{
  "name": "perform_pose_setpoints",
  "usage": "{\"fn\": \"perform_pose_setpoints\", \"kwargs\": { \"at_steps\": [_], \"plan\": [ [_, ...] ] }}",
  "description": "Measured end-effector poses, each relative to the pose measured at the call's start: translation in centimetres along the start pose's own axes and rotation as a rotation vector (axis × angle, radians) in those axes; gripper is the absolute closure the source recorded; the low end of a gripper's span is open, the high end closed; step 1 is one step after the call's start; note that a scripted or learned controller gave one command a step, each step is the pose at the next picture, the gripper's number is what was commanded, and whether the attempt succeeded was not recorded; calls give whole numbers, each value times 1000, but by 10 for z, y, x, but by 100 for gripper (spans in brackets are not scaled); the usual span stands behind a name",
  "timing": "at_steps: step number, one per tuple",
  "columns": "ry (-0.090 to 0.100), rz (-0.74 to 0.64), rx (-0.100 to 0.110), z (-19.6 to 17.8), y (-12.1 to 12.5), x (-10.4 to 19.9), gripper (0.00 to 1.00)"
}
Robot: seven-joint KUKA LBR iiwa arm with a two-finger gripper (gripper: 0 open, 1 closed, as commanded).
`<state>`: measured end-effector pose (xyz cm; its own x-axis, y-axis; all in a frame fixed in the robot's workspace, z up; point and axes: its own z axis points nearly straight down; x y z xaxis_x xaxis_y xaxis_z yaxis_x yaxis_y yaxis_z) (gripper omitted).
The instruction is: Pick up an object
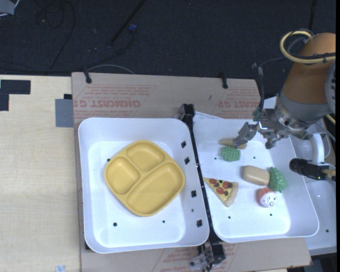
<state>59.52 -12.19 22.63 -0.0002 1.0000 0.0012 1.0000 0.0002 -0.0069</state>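
Claw spread open over right bin, green toy just below-left, not gripped

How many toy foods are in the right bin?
5, maybe more under the arm. A green piece and a tan piece by the gripper, a pizza slice near the divider, a bread roll with greens, and a red-white piece.

The arm enters from the right side of the camera view, its orange band above the grey wrist. The gripper points down and to the left, with its two fingers spread apart and nothing between them.
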Motion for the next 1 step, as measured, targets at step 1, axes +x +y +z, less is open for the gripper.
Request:
{"fn": "perform_pose_setpoints", "kwargs": {
  "at_steps": [1],
  "plan": [
    [0,1,2,57,-9,-5,0]
  ]
}}
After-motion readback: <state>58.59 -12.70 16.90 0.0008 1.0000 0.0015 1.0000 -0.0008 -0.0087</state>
